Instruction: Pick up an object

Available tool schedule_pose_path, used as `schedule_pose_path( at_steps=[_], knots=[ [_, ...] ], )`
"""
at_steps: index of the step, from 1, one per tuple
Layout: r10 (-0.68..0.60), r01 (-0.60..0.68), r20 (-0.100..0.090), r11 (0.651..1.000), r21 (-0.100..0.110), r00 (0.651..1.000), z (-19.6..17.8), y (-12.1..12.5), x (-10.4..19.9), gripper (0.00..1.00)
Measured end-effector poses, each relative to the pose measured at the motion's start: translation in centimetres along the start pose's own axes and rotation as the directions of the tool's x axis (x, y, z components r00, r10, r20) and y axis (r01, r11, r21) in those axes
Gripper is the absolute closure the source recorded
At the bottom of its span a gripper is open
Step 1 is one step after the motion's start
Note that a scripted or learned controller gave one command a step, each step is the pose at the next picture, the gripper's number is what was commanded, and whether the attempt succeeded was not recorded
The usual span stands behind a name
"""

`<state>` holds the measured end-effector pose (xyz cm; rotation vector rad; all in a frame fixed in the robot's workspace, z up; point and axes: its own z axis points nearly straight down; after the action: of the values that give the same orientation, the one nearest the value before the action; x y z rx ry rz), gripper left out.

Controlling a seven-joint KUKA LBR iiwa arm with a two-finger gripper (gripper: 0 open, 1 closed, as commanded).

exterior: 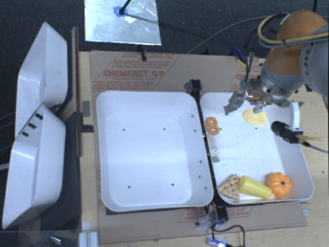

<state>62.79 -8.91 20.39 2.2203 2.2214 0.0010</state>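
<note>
White plastic lies under me: two shallow bins side by side on the counter (154, 66), the left bin (149, 148) and the right bin (295, 163), where my jaws (247, 103) hang over the far part. My arm (290, 50) comes in from the right, grey with orange above the wrist. My fingers (231, 104) look spread apart, with nothing pinched between them; one dark tip points left and down toward the bin floor.

Just right of my jaws, near the far edge of the right bin, sits a pale yellow round piece (255, 117). Farther left, close to the divider between the bins, lies an orange pretzel (211, 125), and just nearer than it a slim striped stick (213, 148) runs along the divider. Along the near wall of the right bin are a pizza slice (230, 187), a yellow block (254, 187) touching it, and an orange pumpkin (279, 184) at the block's right end.
</note>
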Motion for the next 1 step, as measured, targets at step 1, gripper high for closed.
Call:
schedule_pose_path(
  at_steps=[1],
  knots=[
    [0.002,-0.002,-0.001,1.000,0.007,1.000,12.33,-1.88,-1.08,0.00]
  ],
)
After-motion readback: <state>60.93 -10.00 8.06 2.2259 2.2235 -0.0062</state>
